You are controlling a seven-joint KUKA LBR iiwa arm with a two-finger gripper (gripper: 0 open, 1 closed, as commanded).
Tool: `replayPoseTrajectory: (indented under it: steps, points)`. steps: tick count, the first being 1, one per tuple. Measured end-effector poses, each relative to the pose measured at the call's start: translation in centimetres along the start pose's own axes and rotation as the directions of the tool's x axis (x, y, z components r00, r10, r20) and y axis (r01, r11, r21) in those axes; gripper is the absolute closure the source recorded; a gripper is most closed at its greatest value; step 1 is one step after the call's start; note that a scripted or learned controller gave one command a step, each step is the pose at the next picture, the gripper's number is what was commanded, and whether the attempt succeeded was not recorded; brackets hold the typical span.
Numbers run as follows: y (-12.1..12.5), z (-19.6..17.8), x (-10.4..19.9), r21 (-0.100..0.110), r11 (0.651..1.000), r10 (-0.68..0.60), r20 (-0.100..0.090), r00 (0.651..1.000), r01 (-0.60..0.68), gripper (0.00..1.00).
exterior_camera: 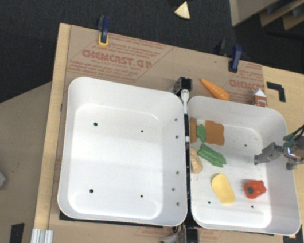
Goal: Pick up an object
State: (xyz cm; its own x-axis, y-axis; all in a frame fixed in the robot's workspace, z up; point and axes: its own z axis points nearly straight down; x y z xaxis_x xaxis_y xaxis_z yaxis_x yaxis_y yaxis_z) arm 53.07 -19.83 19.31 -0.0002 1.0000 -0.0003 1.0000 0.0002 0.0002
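My claw (277, 153) hangs over the right side of the right bin (279, 225); I cannot tell its state, and nothing shows in it. Nearest to the camera in this bin lie a yellow piece (223, 189) and, just beside it, a red pepper (254, 189). Farther up are a green pepper (212, 155), a beige piece (195, 163) at the left wall, then a brown slice (214, 132). Beyond the bin an orange carrot (215, 89) lies on the board (134, 59). The left bin (70, 191) stands beside.

Both bins (127, 99) were white, holding a red pepper (254, 189), a yellow piece (223, 189), a green pod (212, 155) and a brown slab (214, 133).
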Motion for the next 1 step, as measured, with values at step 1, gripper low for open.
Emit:
replayPoseTrajectory:
  steps: [1]
  points:
    - [1.13,11.26,-1.45,0.003,1.0,-0.001,-0.007,1.0,0.001,0.0]
